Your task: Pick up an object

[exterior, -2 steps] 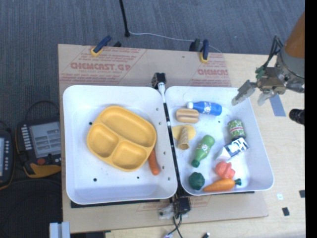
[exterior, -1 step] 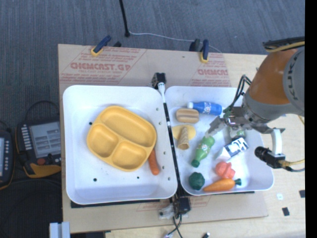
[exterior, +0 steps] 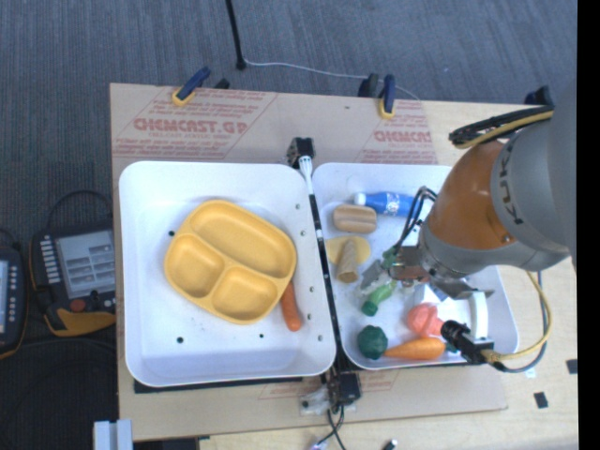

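1. The task names no one object, so I count every toy food in the right bin [exterior: 487, 350] as a candidate; that bin fills the lower right of the frame.
2. Nearest my gripper [exterior: 392, 272] is a small green piece [exterior: 377, 299], lying just below and left of it, close but with nothing showing it gripped.
3. I cannot tell how the jaws stand: the wrist and its fittings cover them from above.
4. Left of the gripper I see a tan cork-like cylinder [exterior: 349, 258], and above that a bread roll [exterior: 354, 218].
5. A blue bottle [exterior: 386, 202] lies on its side at the top of the same bin, just right of the roll.
6. Along the bottom of that bin I see a dark green round piece [exterior: 372, 340], an orange carrot [exterior: 414, 350] beside it, and a pink-red piece [exterior: 424, 319] just above the carrot.
7. The arm [exterior: 497, 204] comes in from the right edge of the frame, its orange band over the right bin's upper half.
8. In the left bin [exterior: 150, 345] at frame centre-left, a yellow divided plate [exterior: 230, 259] sits tilted, and a second, smaller carrot [exterior: 291, 309] lies touching its lower right edge.
9. Both bins rest on a brown board [exterior: 187, 125] held by clamps at its top edge.
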`<state>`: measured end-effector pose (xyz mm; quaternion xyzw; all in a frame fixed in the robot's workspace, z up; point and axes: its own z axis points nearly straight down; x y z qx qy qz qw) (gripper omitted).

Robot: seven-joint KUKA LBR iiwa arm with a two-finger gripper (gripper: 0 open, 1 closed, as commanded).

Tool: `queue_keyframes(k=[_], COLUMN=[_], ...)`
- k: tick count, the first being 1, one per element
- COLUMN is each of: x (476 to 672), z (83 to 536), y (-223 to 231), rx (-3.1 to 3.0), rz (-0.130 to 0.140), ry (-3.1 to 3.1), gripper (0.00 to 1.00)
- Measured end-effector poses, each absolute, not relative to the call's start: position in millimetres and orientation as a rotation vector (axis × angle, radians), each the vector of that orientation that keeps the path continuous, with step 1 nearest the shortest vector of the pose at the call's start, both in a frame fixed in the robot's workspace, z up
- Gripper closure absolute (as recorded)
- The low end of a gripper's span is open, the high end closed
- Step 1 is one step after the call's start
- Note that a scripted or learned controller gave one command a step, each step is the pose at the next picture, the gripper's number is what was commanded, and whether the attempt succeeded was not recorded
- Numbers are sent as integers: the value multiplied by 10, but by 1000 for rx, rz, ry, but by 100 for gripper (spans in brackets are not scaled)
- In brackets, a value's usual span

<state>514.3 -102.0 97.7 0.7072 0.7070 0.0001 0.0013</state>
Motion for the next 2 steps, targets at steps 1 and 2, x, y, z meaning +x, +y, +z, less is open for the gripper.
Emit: queue_keyframes(k=[1,2], x=[5145,4833], z=[1079,1840], y=[-1032,-388], rx=[2220,2221], rz=[-1,-2], ry=[2216,2224], gripper=[100,100])
